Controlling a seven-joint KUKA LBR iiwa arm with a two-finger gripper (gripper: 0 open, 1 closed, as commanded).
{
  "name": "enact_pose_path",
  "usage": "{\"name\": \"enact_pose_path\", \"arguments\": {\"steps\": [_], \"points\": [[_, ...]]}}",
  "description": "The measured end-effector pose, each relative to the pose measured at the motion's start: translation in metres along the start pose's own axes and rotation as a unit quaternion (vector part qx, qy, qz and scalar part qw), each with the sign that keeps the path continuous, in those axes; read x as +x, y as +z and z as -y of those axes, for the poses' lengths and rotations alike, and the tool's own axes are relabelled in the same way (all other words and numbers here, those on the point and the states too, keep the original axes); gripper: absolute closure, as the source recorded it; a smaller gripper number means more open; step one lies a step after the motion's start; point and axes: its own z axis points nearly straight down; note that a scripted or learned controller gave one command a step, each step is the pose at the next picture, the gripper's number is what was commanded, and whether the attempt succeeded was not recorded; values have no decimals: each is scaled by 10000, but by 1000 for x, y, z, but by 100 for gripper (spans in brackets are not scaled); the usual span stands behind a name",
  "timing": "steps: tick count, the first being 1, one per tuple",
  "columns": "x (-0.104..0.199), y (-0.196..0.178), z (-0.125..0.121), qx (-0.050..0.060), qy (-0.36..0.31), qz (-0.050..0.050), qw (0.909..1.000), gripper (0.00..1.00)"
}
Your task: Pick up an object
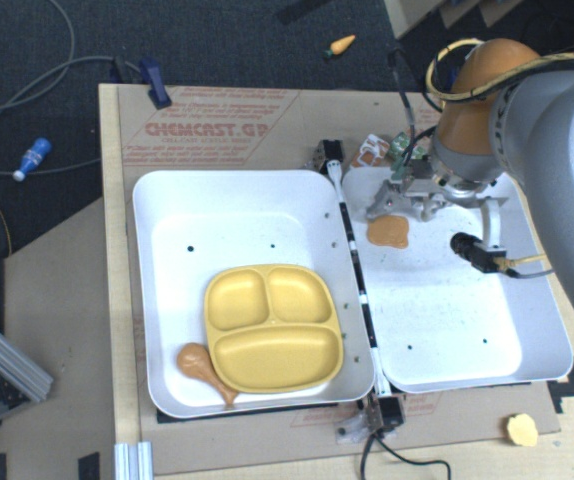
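Nothing's picked up yet as far as I can see: the gripper point(407, 206) is low in the right bin point(467, 348) right over the tan piece point(389, 232), can't tell its grip, so grab and lift remain.

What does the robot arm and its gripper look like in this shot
The arm is bulky and rounded, grey, with an orange band above the wrist and a yellowish cable looped around that band. Below it sits a silvery metal gripper, with a black part beside it.
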Motion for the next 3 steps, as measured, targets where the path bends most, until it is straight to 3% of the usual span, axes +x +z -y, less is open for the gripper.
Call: {"name": "enact_pose_path", "arguments": {"steps": [1,2,3], "points": [[4,0,-3,8,4,0,10000,0],[-4,0,14,39,14,-4,10000,0],[3,0,5,10,3,-2,10000,0]]}}
